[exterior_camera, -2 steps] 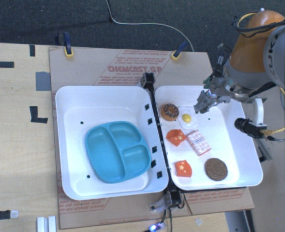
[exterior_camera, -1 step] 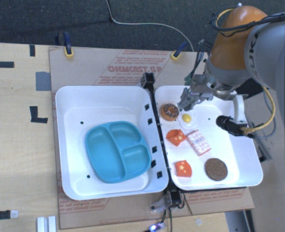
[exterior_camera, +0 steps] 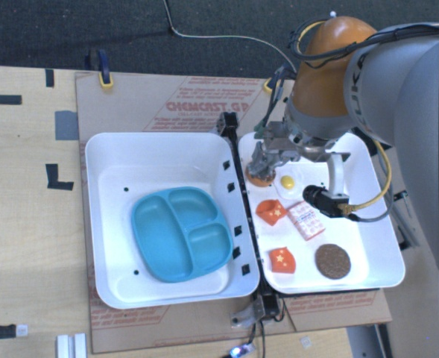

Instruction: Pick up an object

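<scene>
My gripper (exterior_camera: 261,162) reaches down into the right bin (exterior_camera: 383,274) near its left wall, just over a small brown-orange object (exterior_camera: 260,176). Whether that object sits between the fingers I cannot tell. A small yellow piece (exterior_camera: 286,182) lies just to its right. Below it lie a red-orange block (exterior_camera: 271,212), a white and red packet (exterior_camera: 305,220), a second red block (exterior_camera: 282,260) and a round brown cookie (exterior_camera: 332,261).
The left bin (exterior_camera: 107,162) holds a blue divided plate (exterior_camera: 182,232). A black divider with clips (exterior_camera: 238,200) runs between the bins. A black and yellow cable fitting (exterior_camera: 331,202) hangs over the right bin. The arm's bulk covers the right bin's far side.
</scene>
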`<state>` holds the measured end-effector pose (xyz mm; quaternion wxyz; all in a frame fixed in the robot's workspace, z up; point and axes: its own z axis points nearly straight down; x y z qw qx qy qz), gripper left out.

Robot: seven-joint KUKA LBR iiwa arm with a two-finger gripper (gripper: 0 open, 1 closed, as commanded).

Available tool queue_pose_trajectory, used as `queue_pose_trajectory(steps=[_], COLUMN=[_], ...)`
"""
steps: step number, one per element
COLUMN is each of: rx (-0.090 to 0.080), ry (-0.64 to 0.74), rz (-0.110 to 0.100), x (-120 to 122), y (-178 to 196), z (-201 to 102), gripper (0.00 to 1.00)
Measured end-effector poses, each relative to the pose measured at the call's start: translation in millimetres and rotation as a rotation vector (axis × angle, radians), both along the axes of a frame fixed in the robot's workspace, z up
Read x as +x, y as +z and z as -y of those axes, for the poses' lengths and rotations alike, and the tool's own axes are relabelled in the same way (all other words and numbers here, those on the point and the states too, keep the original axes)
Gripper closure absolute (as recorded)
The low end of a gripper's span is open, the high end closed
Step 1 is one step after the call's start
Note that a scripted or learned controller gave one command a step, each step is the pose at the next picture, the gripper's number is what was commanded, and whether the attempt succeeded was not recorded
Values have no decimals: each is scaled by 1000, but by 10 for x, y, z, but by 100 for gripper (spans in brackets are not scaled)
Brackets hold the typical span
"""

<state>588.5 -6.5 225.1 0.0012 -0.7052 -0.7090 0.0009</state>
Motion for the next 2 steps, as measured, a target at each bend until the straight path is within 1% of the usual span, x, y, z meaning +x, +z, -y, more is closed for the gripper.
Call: queue_pose_trajectory(steps=[2], rx=[-1], ry=[0], rz=[1], x=[-62], y=[-145], z=[-972], gripper=[100])
